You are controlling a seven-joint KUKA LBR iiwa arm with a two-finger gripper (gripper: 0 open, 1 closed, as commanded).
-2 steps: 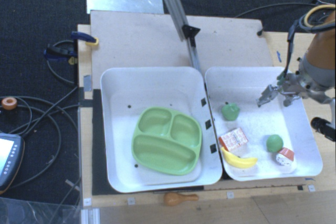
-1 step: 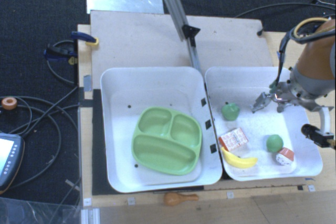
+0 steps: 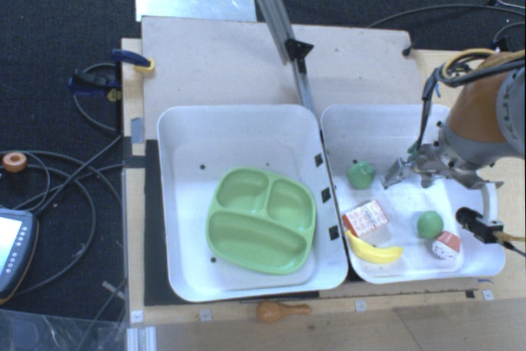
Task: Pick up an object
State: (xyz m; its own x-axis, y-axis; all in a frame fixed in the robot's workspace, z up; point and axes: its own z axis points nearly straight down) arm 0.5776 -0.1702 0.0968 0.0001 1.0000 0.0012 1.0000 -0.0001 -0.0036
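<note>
One clean descent is needed: the gripper (image 3: pixel 400 173), seemingly spread and empty, should be centred over the green ball (image 3: pixel 360 174) beside it.

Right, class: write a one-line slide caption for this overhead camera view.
Claw poised in the right bin near a green pepper; green tray in the left bin.

Glossy green plastic tray (image 3: pixel 261 219)

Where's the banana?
The banana lies in the right bin, near its front left corner, just below the small red-and-white carton.
</note>
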